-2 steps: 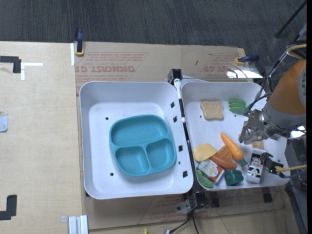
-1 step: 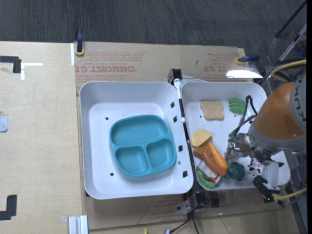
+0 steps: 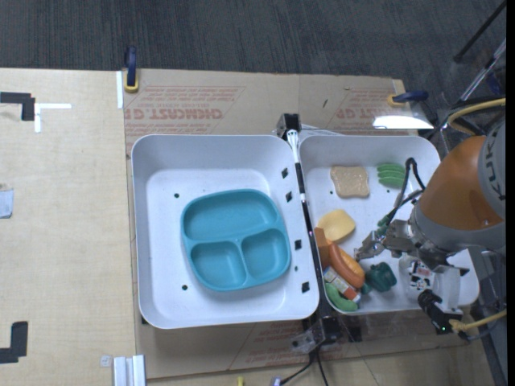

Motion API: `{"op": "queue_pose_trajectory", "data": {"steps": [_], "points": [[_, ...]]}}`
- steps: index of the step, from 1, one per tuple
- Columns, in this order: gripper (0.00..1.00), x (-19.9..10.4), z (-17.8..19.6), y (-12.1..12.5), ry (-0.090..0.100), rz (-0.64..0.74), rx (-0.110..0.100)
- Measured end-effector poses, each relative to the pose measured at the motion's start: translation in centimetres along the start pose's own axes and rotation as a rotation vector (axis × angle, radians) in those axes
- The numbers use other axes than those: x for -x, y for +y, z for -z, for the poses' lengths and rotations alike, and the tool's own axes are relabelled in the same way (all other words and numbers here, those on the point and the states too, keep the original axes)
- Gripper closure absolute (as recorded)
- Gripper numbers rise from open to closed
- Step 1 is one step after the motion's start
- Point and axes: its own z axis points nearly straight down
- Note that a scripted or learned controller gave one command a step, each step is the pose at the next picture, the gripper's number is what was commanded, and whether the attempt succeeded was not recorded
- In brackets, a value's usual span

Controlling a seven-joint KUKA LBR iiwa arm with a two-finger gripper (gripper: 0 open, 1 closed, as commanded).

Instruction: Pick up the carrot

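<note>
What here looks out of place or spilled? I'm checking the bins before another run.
Nothing looks spilled or damaged. The toy foods, including the carrot, are crowded in the right bin, and the blue divided tray sits slightly askew in the left bin. The gripper is low in the right bin beside the carrot.

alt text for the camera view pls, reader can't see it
The gripper hovers low in the right bin, just right of the orange carrot near the bin's front-left corner, among other toy foods. The left bin holds a blue divided plate.
</note>
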Motion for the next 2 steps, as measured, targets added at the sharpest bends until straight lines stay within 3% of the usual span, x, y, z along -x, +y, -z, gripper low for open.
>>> {"op": "queue_pose_trajectory", "data": {"steps": [1,2], "points": [[0.0,-2.5,0.0,-0.5,-0.004,-0.11,0.003],[0.0,-10.9,9.9,2.2,0.0,-0.242,-0.005]]}}
